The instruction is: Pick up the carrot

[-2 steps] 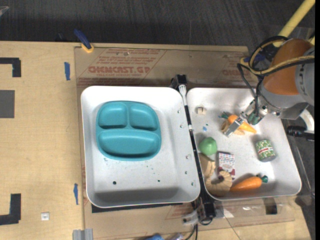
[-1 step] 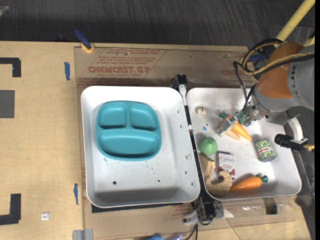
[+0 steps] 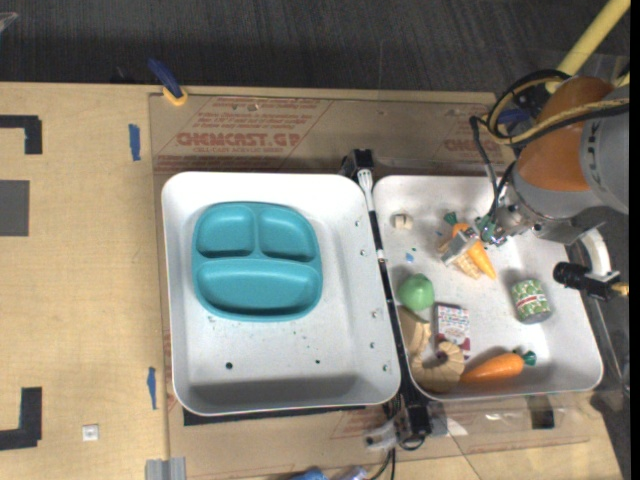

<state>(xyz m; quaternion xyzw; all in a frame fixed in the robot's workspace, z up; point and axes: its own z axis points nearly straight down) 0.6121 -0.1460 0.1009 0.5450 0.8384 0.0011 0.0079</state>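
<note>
Two shallow white plastic bins [image 3: 180, 298] side by side on a brown cardboard-covered tabletop [image 3: 80, 268], with smooth walls and rounded corners, meeting at a dark clamped seam. Strips of blue tape [image 3: 134, 140] and black tape marks on the cardboard.

In the bin on the view's left: a glossy teal plastic divided plate [image 3: 258, 260], a rounded rectangle with two small compartments above one long one, lying flat near the middle.

In the bin on the view's right:
- Smooth orange toy carrot with a green stub top [image 3: 493, 366], tapered, lying on its side close to the near wall, green end toward the view's right.
- Just beside its pointed end, a heap of tan, rough-looking biscuit-like pieces [image 3: 440, 356].
- Above that, a small flat red-and-white printed packet [image 3: 452, 320].
- Round, shiny green ball [image 3: 417, 291] near the seam.
- Short green speckled cylinder [image 3: 530, 299], well apart from the carrot.
- Small off-white lump [image 3: 401, 221] near the far wall.
- Cluster of small orange and yellow wedge-shaped pieces [image 3: 472, 256] directly under the gripper.

Grey metal arm with an orange band [image 3: 560, 153], looped with black and yellow cables, reaching in from the view's right. Gripper [image 3: 492, 230] low over that orange-yellow cluster at the far part of the bin, well apart from the carrot; too small and cluttered to tell whether open or closed.
</note>
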